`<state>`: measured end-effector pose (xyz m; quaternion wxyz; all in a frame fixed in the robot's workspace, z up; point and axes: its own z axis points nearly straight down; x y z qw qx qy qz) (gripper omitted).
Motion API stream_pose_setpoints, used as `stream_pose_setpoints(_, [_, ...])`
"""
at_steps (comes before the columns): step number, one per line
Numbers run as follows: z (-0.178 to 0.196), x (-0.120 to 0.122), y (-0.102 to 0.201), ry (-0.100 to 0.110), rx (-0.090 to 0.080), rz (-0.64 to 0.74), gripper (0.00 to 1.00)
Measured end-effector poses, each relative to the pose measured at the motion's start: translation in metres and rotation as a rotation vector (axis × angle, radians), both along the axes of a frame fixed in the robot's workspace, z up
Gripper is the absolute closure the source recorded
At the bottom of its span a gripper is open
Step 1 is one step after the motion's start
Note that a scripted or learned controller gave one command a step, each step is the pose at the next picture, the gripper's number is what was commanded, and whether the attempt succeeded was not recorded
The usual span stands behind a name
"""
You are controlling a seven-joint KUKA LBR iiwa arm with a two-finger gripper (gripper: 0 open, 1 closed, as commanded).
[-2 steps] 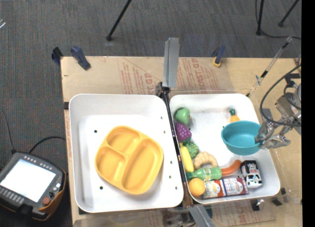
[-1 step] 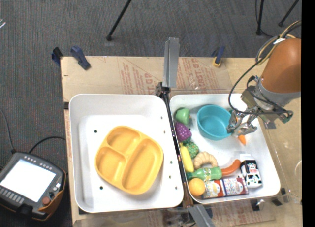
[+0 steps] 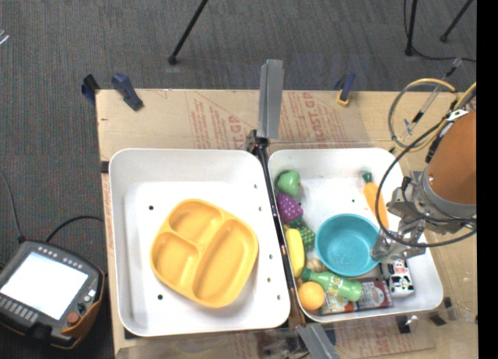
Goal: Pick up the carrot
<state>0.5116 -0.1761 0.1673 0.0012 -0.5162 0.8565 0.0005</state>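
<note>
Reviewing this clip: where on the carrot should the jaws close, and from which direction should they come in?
Probably from above, across the orange body of the carrot, near its middle. It lies flat in the right bin, long and thin, green top toward the far wall. The teal bowl crowds its lower end, and the gripper sits beside it there, so the upper half is freer.

The arm (image 3: 455,164) is a rounded orange band above a grey metal wrist. Yellow and black cables loop up from the wrist in wide curves. Below hangs the gripper (image 3: 387,250), a dark grey cluster of angular metal parts.
</note>
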Motion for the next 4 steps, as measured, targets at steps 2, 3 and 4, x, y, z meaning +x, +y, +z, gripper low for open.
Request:
stream_pose_setpoints(2, [0.066,-0.018,-0.035,0.002,0.003,0.496,1.0])
stream_pose_setpoints(3, [0.116,-0.033,0.017,0.001,0.004,0.697,1.0])
stream_pose_setpoints(4, [0.052,-0.036,0.043,0.007,0.005,0.451,1.0])
